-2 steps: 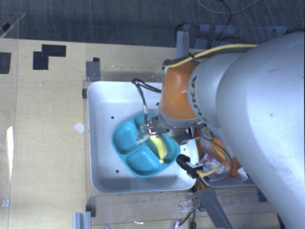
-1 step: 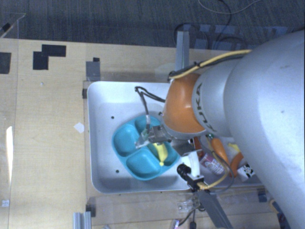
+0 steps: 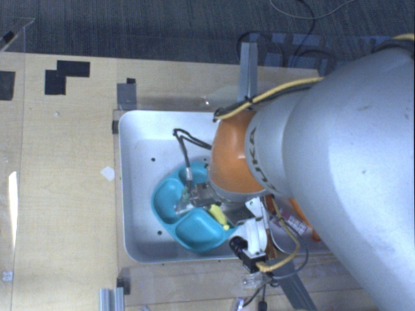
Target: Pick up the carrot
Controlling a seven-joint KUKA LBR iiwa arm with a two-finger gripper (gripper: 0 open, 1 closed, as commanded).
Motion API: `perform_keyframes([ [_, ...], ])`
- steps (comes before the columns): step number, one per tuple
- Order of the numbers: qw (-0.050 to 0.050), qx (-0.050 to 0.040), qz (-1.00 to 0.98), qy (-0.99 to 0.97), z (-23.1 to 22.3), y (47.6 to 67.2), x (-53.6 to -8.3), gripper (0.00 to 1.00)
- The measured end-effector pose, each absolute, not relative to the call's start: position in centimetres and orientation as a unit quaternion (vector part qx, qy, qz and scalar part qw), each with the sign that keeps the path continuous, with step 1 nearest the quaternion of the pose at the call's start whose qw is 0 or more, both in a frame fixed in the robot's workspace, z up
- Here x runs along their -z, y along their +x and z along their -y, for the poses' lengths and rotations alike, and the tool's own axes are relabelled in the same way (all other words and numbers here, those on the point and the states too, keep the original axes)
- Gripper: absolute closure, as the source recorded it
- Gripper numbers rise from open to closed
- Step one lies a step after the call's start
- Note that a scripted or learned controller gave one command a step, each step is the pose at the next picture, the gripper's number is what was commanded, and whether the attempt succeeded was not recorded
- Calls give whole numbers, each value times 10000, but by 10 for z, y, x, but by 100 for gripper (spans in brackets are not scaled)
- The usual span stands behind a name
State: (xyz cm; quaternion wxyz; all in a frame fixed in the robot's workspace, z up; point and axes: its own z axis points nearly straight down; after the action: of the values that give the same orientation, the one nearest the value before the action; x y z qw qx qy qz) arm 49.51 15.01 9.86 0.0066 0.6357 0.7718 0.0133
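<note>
Lying on the tan desk [image 3: 58, 193], a white bin [image 3: 139, 173] is overhung by the arm [image 3: 337, 161]; teal dishes [image 3: 175, 216] are partly hidden; gripper [image 3: 191, 196] state cannot be determined.

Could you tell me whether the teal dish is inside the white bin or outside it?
Inside: the teal dish lies on the white bin floor, within its walls.

Bright, even light; slightly soft focus
</note>
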Motion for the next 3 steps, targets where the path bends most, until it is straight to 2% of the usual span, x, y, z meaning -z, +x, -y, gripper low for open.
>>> perform_keyframes([
  [1, 68, -109, -6740, 7387, -207, 496, -94, 0],
  [2, 64, -166, -7370, 6757, -156, 497, -95, 0],
  [3, 85, -152, -7442, 6677, -160, 497, -95, 0],
])
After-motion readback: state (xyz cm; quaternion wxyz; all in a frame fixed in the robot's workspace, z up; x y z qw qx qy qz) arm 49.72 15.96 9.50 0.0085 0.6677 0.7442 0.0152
